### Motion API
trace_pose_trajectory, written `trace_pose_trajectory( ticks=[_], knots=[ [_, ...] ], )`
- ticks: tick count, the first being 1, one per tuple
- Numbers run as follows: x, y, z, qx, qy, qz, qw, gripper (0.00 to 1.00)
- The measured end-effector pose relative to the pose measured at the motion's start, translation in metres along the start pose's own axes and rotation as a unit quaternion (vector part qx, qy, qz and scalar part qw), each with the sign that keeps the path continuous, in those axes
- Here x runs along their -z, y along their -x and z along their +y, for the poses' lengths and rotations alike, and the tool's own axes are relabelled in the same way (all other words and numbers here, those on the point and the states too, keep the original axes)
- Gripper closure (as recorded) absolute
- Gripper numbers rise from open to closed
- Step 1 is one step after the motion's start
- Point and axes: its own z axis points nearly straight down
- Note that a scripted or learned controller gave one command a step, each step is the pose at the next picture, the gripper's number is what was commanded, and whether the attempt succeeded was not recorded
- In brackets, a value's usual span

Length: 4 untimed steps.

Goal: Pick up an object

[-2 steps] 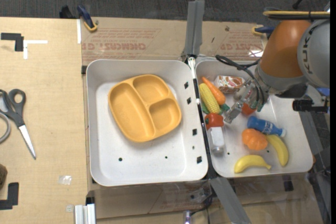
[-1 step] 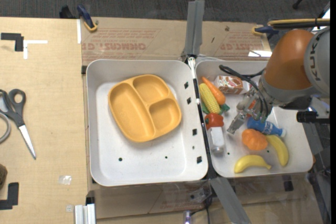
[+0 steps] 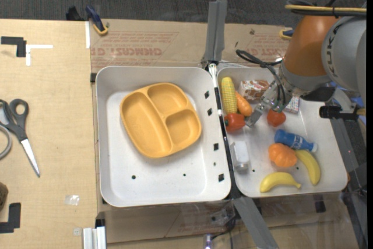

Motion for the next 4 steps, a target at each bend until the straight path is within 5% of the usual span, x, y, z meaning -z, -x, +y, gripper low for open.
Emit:
trace_pose_trajectory(
  ticks=[1,2,3,4],
  knots=[
    [-0.004,-0.070,-0.055,-0.048,0.004,0.006,0.9988,0.00],
    [0.005,-0.069,-0.055,-0.046,0.004,0.005,0.9989,1.00],
    [0.096,-0.099,-0.017,-0.070,0.005,0.005,0.9975,1.00],
    [0.143,-0.100,0.051,-0.055,0.005,0.005,0.9984,1.00]
  ],
)
